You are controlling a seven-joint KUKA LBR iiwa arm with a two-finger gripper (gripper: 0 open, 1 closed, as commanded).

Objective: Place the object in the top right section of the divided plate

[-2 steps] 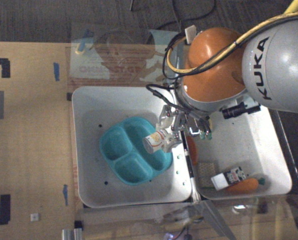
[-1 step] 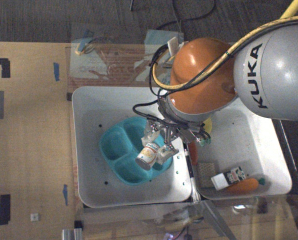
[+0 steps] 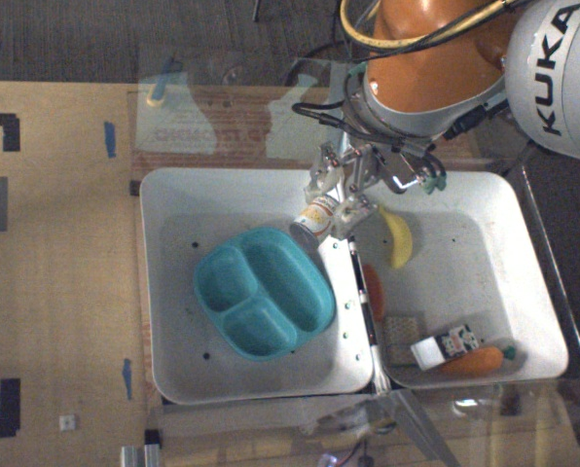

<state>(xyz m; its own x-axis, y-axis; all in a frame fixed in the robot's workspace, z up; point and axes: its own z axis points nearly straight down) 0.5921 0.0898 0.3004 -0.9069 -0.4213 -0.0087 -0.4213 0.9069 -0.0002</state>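
Wooden tabletop (image 3: 56, 290) carries two white bins, and above the ridge between them the claw (image 3: 337, 205) is clamped on a small can (image 3: 312, 219), just beyond the teal divided plate (image 3: 263, 292) in the left bin (image 3: 163, 261). To place it well, I judge the can should travel slightly left and descend squarely over the top right section before release. Counted: one plate, one can, and in the right bin (image 3: 504, 212) one banana (image 3: 398, 237), one carrot (image 3: 472, 361), one small box (image 3: 446, 345).

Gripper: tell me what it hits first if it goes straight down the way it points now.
Most likely the teal divided plate, at its upper right rim. The gripper points down with a small can-like object at its tip, just above that rim. Depth is unclear; it could meet the wall between the bins instead.
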